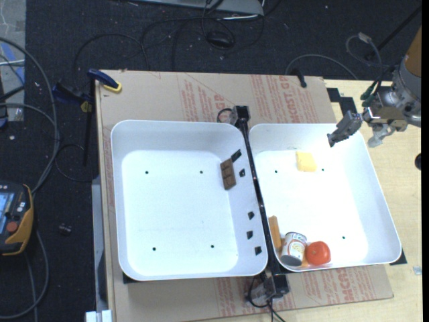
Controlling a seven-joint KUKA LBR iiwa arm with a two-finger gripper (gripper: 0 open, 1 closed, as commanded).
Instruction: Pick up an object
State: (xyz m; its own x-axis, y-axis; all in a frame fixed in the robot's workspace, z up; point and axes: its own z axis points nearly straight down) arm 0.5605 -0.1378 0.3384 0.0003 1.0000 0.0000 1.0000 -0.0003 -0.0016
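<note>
Lying upright-ish — brown bar [228, 174], left bin [134, 139].

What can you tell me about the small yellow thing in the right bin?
The yellow block is small, squarish and pale yellow, looking soft like sponge or cheese. It lies flat on the floor of the right bin, near the far wall, apart from the other objects. Nothing touches it; the hand is above and to its right.

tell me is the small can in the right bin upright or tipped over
Tipped over: the can lies on its side in the right bin's near corner, its round end showing, beside the tomato.
</note>
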